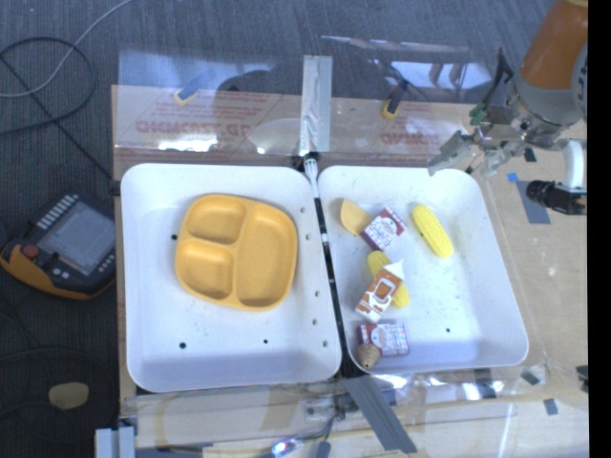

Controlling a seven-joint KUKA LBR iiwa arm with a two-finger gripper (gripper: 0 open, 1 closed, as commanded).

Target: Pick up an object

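The right bin (pixel 477 284) holds several small items: a yellow corn cob (pixel 431 230), a yellow wedge (pixel 352 216), a red and white carton (pixel 384 227), a second carton (pixel 378 294) lying over yellow pieces (pixel 402 297), a red packet (pixel 389 337) and a brown nut-shaped piece (pixel 368 356). My gripper (pixel 470 157) hangs above the back right corner of that bin, beyond the corn cob. Its fingers look spread, with nothing between them. The orange band (pixel 558 36) of the arm rises behind it.
The left bin (pixel 153 351) bears a yellow divided plate (pixel 236 251). A teach pendant (pixel 62 246) lies on the floor at the left, with cables behind it. A clear panel stands along the back of the bins.
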